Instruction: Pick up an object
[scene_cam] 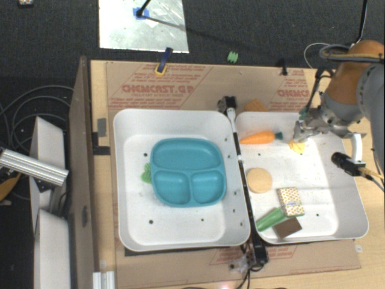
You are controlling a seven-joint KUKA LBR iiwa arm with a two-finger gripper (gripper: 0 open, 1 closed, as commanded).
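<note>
Fingers over small yellow object in right bin; grip unclear, partly hidden.

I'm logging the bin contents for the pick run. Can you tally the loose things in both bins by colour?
Blue: 1, divided plastic plate
Orange: 1, toy carrot
Yellow: 1, small piece below the pincer
Tan: 1, round flat disc
Patterned: 1, small box
Green: 2, long stick, small piece beside the plate
Brown: 1, flat block
Total: 8
</note>
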